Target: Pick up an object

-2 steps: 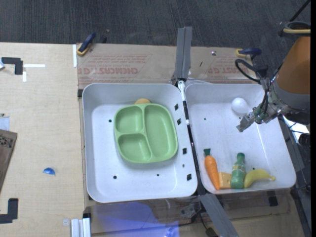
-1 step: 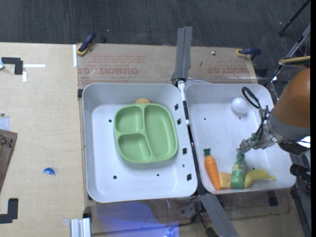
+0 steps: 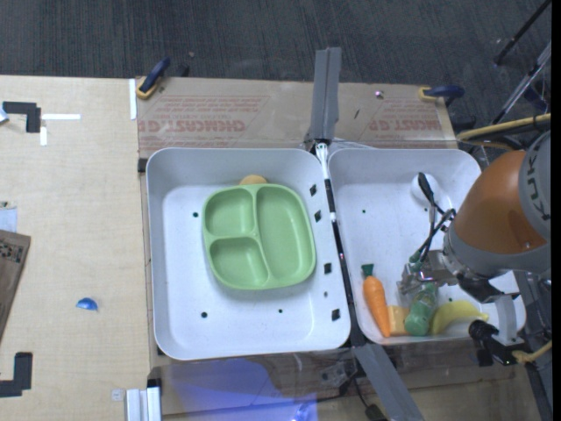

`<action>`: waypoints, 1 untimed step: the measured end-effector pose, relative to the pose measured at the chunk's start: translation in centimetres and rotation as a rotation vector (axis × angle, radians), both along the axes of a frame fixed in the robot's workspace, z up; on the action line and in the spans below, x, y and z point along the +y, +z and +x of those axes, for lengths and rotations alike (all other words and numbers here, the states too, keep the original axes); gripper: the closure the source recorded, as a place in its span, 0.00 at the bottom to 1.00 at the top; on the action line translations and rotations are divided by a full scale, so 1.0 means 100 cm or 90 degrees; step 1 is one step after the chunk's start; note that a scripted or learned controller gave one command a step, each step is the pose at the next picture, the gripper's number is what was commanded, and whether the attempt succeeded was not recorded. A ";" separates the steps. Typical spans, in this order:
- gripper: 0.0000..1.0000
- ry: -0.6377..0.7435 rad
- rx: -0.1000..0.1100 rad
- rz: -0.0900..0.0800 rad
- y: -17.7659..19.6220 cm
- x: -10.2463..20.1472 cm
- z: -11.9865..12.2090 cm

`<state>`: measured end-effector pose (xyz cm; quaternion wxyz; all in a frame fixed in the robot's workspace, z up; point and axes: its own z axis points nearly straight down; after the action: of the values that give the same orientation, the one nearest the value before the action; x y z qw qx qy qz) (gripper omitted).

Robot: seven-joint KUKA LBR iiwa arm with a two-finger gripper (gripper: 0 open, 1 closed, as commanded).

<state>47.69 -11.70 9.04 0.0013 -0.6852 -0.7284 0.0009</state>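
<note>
Two bins (image 3: 166,235), one carrot (image 3: 377,303)

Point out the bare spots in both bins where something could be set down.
Right bin: bare floor in its upper left half, above the carrot. Its lower right is crowded: carrot, green item, banana, gripper. Left bin: a strip below the green tray and one along its left.

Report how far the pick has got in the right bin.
Done: the end effector has reached low into the right bin, beside the carrot and above the green item and banana. In hand: nothing visibly between its fingers. Left: grasp and lift an object.
</note>
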 end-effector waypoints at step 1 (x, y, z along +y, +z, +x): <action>1.00 0.090 -0.002 -0.002 0.167 0.006 0.013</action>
<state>49.02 -11.13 25.69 -0.0008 -0.6320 -0.7750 0.0008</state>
